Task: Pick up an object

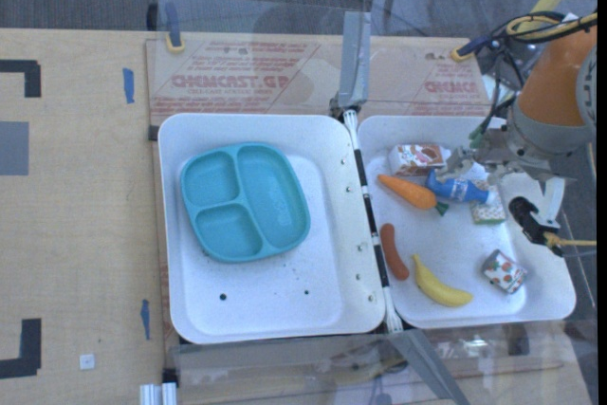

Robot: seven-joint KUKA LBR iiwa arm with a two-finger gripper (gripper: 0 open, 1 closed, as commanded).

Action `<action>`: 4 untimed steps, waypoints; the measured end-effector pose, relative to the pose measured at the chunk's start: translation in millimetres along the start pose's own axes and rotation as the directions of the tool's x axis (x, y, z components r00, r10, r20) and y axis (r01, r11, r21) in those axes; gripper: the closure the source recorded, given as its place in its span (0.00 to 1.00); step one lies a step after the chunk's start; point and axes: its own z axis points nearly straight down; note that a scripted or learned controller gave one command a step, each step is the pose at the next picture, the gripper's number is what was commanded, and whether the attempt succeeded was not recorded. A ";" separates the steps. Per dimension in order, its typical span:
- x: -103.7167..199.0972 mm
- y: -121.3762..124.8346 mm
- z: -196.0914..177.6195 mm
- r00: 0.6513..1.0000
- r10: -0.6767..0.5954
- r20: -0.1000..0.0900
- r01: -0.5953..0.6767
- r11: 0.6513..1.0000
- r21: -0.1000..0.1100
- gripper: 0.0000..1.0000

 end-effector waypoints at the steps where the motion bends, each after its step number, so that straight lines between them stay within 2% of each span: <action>1: -17.1 2.5 8.0 0.985 -0.172 -0.013 0.172 0.985 -0.018 0.00; 2: -11.2 -23.9 16.6 0.967 -0.254 0.005 0.254 0.967 -0.005 0.00; 3: -17.3 -24.3 8.4 0.969 -0.245 0.012 0.245 0.969 -0.003 1.00; 4: 26.4 24.3 -52.5 0.963 -0.270 -0.010 0.270 0.962 0.031 1.00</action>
